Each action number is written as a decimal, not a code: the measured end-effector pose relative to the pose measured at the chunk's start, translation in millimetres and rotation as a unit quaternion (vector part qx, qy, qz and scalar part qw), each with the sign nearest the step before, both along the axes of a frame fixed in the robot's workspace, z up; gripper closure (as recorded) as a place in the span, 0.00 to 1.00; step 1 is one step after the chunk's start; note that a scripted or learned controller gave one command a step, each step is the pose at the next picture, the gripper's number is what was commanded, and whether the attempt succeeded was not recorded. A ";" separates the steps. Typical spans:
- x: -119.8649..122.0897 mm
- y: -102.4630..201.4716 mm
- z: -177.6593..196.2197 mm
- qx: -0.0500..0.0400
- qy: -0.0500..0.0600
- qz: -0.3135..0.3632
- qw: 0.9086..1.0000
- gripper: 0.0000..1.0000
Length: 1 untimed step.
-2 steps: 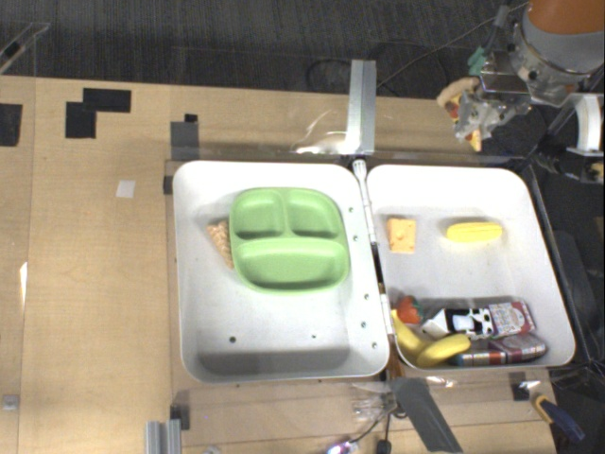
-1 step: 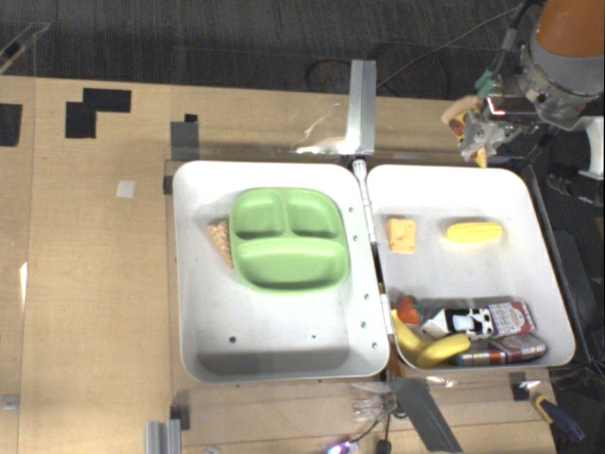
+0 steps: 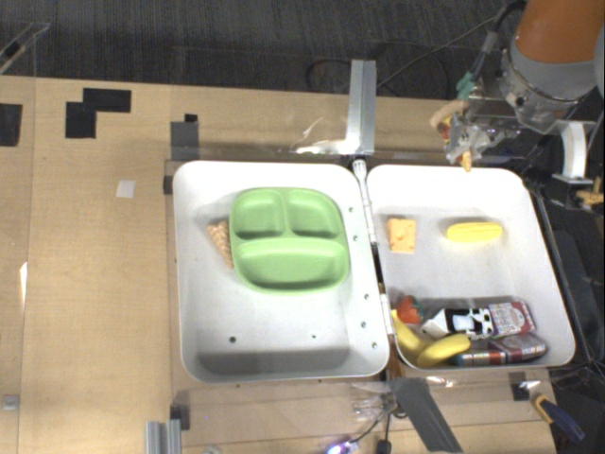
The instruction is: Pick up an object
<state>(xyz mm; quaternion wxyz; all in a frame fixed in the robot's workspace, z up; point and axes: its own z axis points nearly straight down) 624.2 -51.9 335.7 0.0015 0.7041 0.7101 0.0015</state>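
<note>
The right bin (image 3: 529, 253) holds a yellow oval fruit (image 3: 474, 233), an orange-yellow block (image 3: 402, 235), a banana (image 3: 433, 349), a small red fruit (image 3: 406, 308), a black, white and red packet (image 3: 484, 320) and a dark, pen-like stick (image 3: 501, 354). My gripper (image 3: 461, 142) hangs over the far rim of the right bin, up and a little left of the yellow oval fruit and well apart from it. I see nothing held in it. The arm's orange band (image 3: 558, 12) rises at the top right.
The left bin (image 3: 203, 329) bears a green divided plate (image 3: 286, 237) with a tan textured piece (image 3: 220, 242) tucked against its left edge. A metal post (image 3: 362, 107) stands behind the seam between the bins. Cables and fittings crowd the right side.
</note>
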 end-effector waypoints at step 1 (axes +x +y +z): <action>-14.4 10.8 -128.5 0.000 0.000 0.109 0.994 1.00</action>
